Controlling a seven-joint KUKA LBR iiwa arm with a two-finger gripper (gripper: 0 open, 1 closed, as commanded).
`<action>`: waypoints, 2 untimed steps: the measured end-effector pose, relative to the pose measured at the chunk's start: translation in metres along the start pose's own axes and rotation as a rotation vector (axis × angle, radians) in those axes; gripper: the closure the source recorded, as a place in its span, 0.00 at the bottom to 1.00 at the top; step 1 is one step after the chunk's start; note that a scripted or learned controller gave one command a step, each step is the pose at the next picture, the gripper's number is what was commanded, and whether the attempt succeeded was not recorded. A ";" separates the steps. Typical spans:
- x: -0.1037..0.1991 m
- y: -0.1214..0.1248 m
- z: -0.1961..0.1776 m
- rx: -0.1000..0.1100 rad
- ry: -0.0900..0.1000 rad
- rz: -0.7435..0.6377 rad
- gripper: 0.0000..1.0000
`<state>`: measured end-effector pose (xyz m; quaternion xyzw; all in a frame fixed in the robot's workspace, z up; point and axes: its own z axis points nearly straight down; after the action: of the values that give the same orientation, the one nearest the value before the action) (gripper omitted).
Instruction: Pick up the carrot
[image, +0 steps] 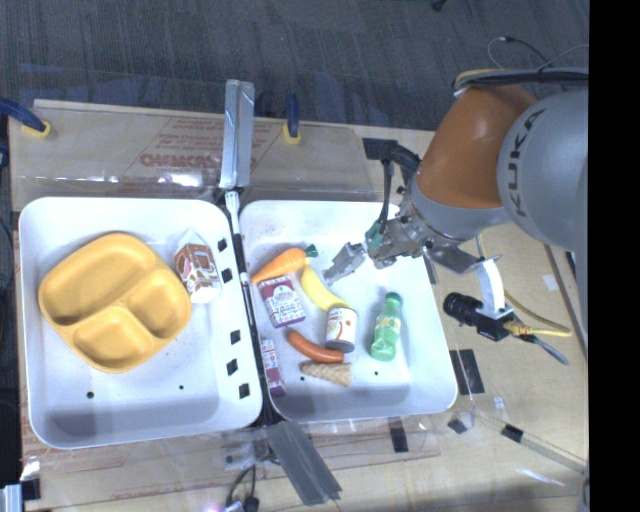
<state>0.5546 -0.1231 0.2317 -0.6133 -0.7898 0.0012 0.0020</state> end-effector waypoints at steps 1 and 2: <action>0.011 0.051 0.032 -0.003 -0.002 -0.084 0.00; -0.014 0.076 0.135 -0.011 -0.006 -0.181 0.00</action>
<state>0.6314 -0.1174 0.0968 -0.5395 -0.8420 -0.0017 -0.0037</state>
